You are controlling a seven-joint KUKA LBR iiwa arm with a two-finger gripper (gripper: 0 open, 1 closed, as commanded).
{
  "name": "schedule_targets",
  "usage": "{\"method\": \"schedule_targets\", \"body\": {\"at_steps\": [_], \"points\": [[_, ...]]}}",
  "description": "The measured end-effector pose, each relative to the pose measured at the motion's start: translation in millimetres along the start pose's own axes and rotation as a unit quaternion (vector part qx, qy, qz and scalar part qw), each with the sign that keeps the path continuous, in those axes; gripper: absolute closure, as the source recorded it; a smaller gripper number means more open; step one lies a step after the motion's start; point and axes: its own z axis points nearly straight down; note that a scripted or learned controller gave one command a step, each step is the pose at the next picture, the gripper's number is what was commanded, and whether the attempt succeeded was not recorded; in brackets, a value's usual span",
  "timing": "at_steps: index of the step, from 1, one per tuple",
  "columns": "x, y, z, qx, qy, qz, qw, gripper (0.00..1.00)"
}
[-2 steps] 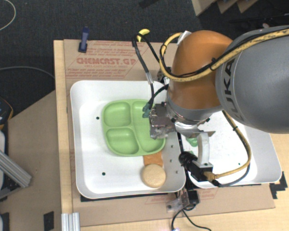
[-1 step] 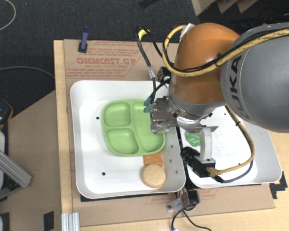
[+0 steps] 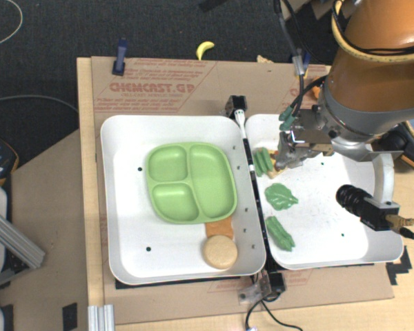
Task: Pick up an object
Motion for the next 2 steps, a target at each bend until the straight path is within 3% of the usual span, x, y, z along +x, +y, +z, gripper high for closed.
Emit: {"method": "schedule_targets", "body": {"at_steps": [1, 2], "points": [[43.4, -4.7, 135.3, 0.012, 0.0, -0.005, 0.9999, 1.0], [58.4, 0.9, -26.1, -0.004, 0.003, -0.006, 1.0, 1.0]]}}
